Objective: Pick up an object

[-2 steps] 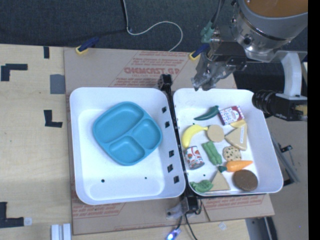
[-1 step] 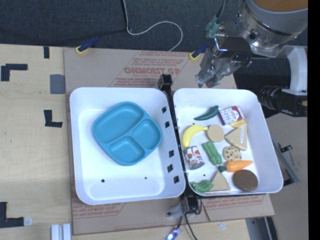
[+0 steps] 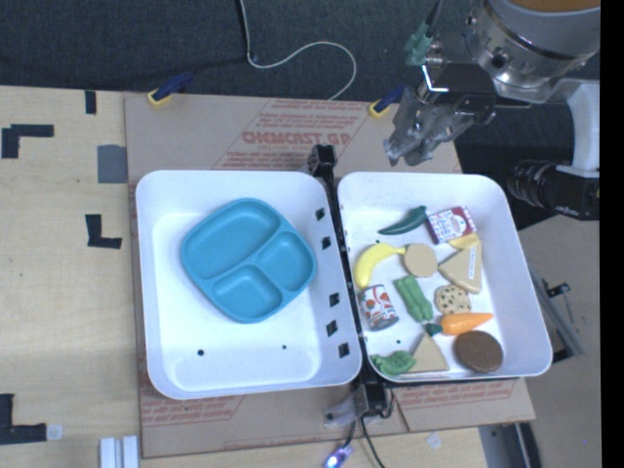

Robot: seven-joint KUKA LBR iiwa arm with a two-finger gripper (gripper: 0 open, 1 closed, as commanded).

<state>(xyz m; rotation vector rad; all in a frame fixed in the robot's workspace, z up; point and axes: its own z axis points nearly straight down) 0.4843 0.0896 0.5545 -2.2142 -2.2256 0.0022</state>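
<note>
The right bin (image 3: 507,213) holds several toy foods: a yellow banana (image 3: 374,259), a green pepper (image 3: 403,222), a small maroon carton (image 3: 449,224), a round cracker (image 3: 421,259), a cheese wedge (image 3: 465,268), an orange carrot (image 3: 464,323), a brown patty (image 3: 479,351) and a small can (image 3: 378,306). My gripper (image 3: 414,147) hangs above the bin's far edge, up and left of the pepper, with nothing seen between its fingers.
The left bin (image 3: 161,291) bears a blue sectioned plate (image 3: 248,258). Black clips line the seam between the bins (image 3: 333,261). Cardboard lies under both bins, and a white cable (image 3: 302,57) loops over the dark cloth behind.
</note>
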